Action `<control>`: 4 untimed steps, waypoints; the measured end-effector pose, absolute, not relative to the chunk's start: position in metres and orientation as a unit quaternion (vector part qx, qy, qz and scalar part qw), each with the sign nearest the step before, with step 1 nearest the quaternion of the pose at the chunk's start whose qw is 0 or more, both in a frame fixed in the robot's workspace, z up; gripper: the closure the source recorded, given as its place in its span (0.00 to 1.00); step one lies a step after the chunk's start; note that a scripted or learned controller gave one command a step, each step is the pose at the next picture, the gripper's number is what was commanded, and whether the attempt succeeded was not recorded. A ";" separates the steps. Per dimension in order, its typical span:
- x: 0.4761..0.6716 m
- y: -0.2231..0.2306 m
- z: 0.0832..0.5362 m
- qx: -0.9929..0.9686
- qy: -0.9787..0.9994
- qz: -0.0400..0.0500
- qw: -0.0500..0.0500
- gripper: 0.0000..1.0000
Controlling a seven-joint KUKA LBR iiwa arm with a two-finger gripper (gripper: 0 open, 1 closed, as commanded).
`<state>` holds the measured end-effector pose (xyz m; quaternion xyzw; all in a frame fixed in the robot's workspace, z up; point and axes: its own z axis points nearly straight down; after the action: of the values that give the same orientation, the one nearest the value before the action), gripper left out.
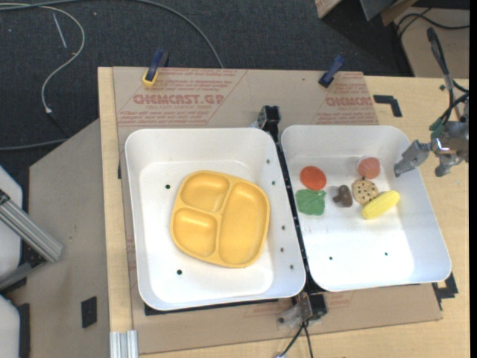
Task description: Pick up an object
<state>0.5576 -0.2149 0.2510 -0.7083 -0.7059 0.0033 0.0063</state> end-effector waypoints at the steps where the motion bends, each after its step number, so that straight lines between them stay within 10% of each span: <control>1: 0.560 -0.214 0.258 -0.707 -0.707 0.000 0.000 0.00; 4: 0.563 -0.205 0.106 -0.707 -0.707 0.001 0.003 0.00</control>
<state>0.5631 -0.2052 0.1058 -0.7067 -0.7075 0.0009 0.0027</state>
